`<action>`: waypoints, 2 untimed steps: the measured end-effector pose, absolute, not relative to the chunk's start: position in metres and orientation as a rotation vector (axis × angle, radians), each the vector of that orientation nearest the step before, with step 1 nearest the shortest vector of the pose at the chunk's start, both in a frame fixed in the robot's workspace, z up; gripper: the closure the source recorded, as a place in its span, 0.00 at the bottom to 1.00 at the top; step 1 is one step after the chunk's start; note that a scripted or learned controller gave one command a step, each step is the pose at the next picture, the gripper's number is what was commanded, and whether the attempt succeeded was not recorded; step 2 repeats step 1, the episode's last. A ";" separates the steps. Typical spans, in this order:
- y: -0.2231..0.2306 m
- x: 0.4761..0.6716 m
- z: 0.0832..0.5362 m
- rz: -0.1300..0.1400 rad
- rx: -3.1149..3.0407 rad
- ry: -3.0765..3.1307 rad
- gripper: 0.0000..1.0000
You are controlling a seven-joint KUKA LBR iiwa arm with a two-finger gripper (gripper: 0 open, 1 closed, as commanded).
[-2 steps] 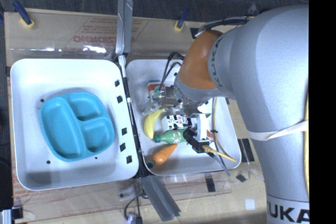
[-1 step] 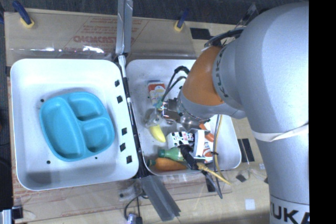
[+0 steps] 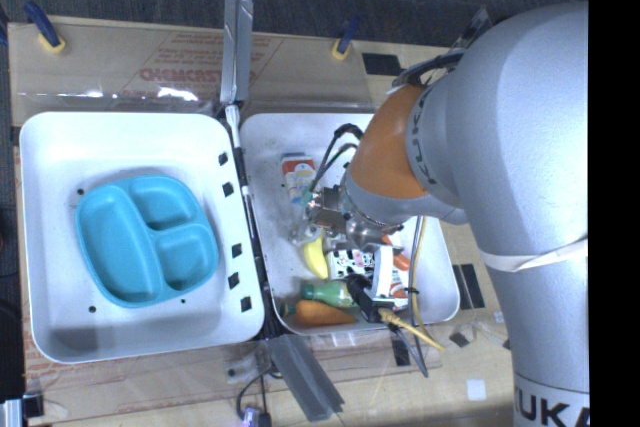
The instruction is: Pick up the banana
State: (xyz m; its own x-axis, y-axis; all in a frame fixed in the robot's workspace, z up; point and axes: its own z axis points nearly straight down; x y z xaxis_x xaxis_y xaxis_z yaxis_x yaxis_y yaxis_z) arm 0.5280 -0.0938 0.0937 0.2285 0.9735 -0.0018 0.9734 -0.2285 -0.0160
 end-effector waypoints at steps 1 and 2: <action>-0.024 0.549 0.189 0.008 -2.411 -2.006 1.00; -0.024 0.549 0.189 0.008 -2.411 -2.006 1.00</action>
